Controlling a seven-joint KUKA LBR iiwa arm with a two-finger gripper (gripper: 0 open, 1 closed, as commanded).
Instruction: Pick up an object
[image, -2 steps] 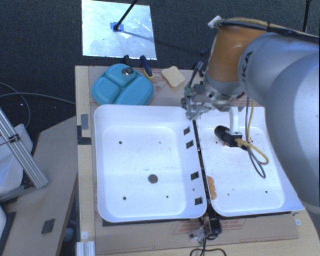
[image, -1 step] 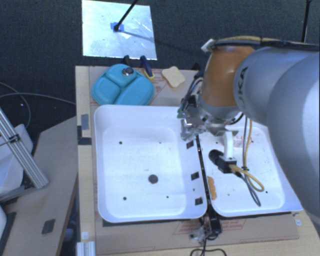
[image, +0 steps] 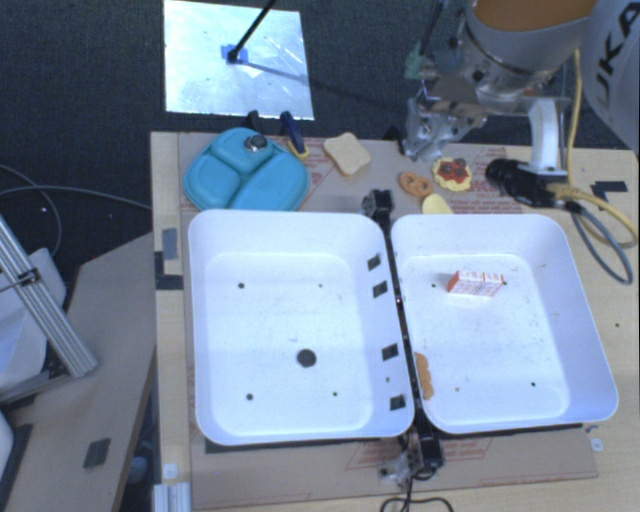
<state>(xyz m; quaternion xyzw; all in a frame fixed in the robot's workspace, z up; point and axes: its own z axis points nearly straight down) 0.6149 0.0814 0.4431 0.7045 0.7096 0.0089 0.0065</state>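
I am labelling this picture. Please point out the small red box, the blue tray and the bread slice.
small red box (image: 475, 284), camera view, top face.
blue tray (image: 245, 172), camera view, middle.
bread slice (image: 347, 153), camera view, centre.

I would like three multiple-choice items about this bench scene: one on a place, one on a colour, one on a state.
1. Where does the small red and white box lie?
A. left bin
B. right white bin
C. on the bench behind the bins

2. What colour is the divided plastic tray?
A. blue
B. green
C. yellow

3. How does the gripper stand?
A. inside the left bin
B. pressing on the box
C. above the bench behind the bins

Answers: 1 B, the box rests on that bin's floor. 2 A, it is light blue. 3 C, it hangs near the toy foods.
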